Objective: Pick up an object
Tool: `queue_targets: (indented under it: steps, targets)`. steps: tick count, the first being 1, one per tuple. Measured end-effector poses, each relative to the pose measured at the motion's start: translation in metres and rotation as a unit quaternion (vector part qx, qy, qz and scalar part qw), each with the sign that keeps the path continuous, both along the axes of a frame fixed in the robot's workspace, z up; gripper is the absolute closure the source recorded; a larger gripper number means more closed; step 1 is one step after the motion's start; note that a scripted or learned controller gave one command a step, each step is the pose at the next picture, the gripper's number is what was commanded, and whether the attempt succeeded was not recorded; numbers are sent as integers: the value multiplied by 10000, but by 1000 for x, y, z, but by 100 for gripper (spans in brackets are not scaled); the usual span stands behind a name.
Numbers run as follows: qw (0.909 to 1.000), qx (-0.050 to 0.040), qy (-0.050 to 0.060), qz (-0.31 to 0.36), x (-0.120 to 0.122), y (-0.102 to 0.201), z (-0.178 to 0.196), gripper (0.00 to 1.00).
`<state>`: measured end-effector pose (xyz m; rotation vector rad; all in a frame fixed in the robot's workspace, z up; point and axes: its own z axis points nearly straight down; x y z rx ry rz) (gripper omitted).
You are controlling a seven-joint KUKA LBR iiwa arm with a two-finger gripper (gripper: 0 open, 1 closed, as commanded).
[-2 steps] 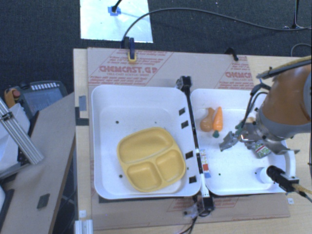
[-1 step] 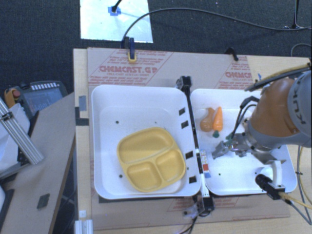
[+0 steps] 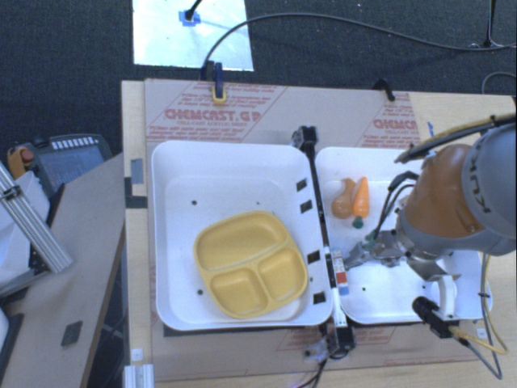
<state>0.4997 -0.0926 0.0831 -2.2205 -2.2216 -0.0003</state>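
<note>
Lying in the right bin (image 3: 380,301), far-left part, were 2 small toy foods touching: an orange carrot (image 3: 361,197) and a tan piece (image 3: 344,200). Both looked light, rigid, smooth; best gripped across the carrot's middle. The gripper (image 3: 361,251) hovered near them, its state indiscernible.

My arm (image 3: 452,196) grey with orange band; white bins (image 3: 174,176), yellow tray (image 3: 250,261), orange carrot (image 3: 361,197), tan pear (image 3: 345,200) at its 9.

You look down from one fixed camera above the bench (image 3: 266,103), tilted slightly, far enough to take in both white bins (image 3: 174,217) whole. The arm (image 3: 468,192) enters from the frame's right edge.
</note>
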Motion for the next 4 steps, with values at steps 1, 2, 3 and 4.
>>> queue_targets:
  steps: [1,2,3,4]
  targets:
    - [10000,0,-16,9,1,0,12,100]
    - [10000,-6,-29,20,6,4,56,100]
    - [10000,-5,-35,22,6,13,104,100]
    - [10000,-9,-35,17,10,8,149,100]
